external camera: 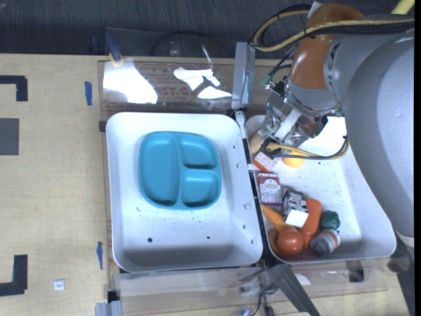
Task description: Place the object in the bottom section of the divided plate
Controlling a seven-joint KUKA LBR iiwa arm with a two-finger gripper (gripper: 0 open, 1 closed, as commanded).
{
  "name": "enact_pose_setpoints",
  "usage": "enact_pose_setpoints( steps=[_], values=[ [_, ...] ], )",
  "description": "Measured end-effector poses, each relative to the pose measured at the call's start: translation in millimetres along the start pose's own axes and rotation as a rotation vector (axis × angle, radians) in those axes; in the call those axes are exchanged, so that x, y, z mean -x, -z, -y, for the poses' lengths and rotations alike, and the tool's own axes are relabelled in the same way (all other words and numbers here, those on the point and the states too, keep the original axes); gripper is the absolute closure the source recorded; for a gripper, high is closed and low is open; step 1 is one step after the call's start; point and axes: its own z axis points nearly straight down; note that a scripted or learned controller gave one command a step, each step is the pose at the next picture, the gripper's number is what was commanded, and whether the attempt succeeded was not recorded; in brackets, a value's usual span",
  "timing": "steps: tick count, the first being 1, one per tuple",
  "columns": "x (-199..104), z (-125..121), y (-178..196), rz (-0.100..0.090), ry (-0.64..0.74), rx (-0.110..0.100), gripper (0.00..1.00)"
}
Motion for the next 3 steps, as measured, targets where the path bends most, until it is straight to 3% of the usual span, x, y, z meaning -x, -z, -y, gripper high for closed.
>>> enact_pose_setpoints(
  steps=[1,2,3],
  values=[
    [-32.7,77.0,0.2,0.000,-0.353,0.000,1.00],
    [1.4,70.1,62.6,-0.006,-0.611,0.006,1.00],
    [60.4,139.4,144.7,-0.009,-0.626,0.007,1.00]
  ],
)
